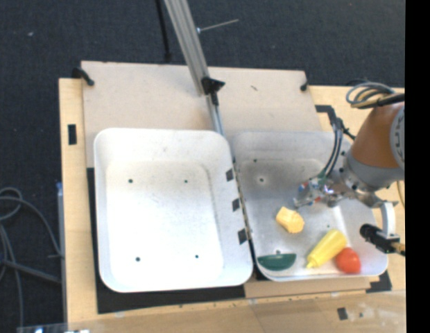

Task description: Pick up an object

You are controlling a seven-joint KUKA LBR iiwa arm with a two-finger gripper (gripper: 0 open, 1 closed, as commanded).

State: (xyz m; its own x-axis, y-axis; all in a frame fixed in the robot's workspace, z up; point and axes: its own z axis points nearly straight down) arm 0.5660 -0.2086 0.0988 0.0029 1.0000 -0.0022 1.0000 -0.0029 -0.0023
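Observation:
Four objects lie in the right bin point(270, 155): a yellow chunk point(290, 220) near its middle, a yellow bottle-shaped piece point(325, 248) lying at a slant, a red ball point(348, 260) by the front right corner, and a dark green bowl-shaped piece point(277, 260) at the front edge. My gripper point(311, 192) hangs low over the bin, just up and right of the yellow chunk. The arm, with its orange band point(376, 141), comes in from the right. Nothing shows between the gripper and the objects below it.
The left bin point(163, 207) stands beside the right one, with black clips point(237, 203) along the shared edge. A slanted metal pole point(191, 44) rises behind the bins. Cables point(14, 217) lie on the dark floor at the left.

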